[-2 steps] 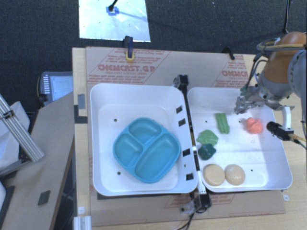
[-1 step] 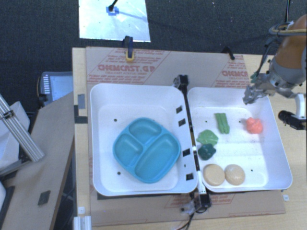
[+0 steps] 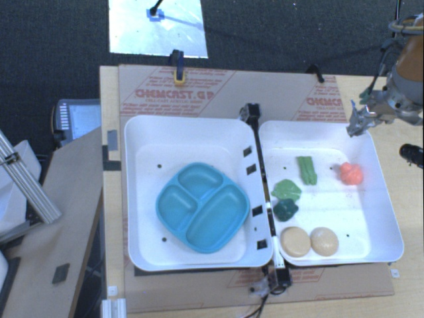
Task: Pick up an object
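Above the far right corner of the right-hand shallow white plastic bin (image 3: pixel 384 197), my hand (image 3: pixel 358 126) hung clear of everything, and I could not tell from this slant how it was set, but nothing was in it. I held there because all the candidates lay below and inward of me. The rounded coral-pink soft toy (image 3: pixel 351 173) sat nearest, alone by the right wall, so it looked the easiest to come down on without nudging a neighbour. The upright green ridged strip (image 3: pixel 306 169) lay further in, near the middle. The light green leafy piece (image 3: pixel 287 189) and the dark teal lump (image 3: pixel 286 209) were touching, which I judged awkward. Two tan bun-shaped pieces (image 3: pixel 309 241) sat side by side at the near wall. The blue three-compartment plastic plate (image 3: pixel 202 207) filled the left-hand white bin (image 3: pixel 142 177) across the divider, too flat and wide for me.
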`<action>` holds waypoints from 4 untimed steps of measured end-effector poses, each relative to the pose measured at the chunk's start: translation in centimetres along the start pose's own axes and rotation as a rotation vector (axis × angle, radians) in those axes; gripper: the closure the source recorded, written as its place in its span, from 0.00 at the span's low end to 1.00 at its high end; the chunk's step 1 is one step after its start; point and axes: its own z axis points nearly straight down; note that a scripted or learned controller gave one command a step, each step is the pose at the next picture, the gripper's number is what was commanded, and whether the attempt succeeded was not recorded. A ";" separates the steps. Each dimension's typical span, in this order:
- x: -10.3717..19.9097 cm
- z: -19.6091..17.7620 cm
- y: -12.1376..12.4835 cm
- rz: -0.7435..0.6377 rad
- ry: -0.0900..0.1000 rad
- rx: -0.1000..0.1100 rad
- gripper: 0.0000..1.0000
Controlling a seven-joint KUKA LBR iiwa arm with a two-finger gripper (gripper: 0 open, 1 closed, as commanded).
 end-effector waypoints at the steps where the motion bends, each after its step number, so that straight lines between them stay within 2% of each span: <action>1: 0.1 -4.4 0.2 -0.003 0.000 0.001 1.00; 3: 9.8 -4.8 -0.4 -0.007 0.004 0.006 1.00; 4: 14.4 -4.9 -1.5 -0.007 0.004 0.006 1.00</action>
